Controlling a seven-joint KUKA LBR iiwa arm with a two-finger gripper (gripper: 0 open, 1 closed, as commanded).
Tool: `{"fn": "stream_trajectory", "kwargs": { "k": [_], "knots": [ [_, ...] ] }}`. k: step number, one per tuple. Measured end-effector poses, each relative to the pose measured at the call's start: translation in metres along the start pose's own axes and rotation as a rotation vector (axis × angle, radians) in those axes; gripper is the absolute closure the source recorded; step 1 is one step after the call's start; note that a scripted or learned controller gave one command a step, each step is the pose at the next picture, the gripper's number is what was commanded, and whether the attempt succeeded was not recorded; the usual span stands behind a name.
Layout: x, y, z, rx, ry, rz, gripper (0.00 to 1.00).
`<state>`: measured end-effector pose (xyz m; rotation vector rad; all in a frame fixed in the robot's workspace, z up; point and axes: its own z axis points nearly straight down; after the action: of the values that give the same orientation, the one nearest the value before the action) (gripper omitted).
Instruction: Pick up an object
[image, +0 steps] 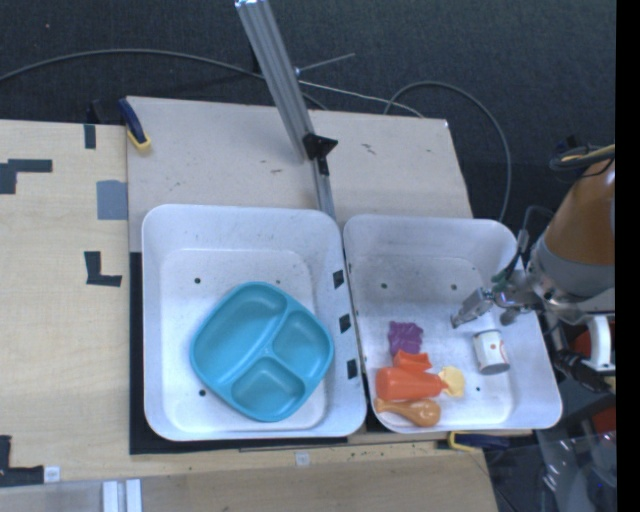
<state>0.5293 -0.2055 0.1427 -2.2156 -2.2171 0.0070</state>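
the two-finger gripper (478, 312) hangs over the right shallow white bin (430, 240), fingers apart and holding nothing, just far of one small white cylinder (489, 350). left of it lie one purple toy (404, 335), one orange carrot-shaped toy (407, 381), one pale yellow piece (453, 381) and one tan piece (412, 410). the left white bin (175, 240) holds one light blue divided plastic tray (262, 350). both bins sit on a pale wooden bench (60, 300)

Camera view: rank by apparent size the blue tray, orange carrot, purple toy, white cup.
1. Blue tray, largest by far.
2. Orange carrot.
3. Purple toy and white cup look about alike; no ranking between them.
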Motion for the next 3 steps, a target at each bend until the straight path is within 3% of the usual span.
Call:
{"fn": "stream_trajectory", "kwargs": {
  "k": [1,2,3],
  "knots": [
    [0.001,0.0,0.053,-0.005,-0.003,-0.001,0.0],
    [0.001,0.0,0.041,-0.005,-0.001,-0.002,1.0],
    [-0.001,-0.003,-0.021,-0.013,-0.004,-0.001,1.0]
  ]
}}
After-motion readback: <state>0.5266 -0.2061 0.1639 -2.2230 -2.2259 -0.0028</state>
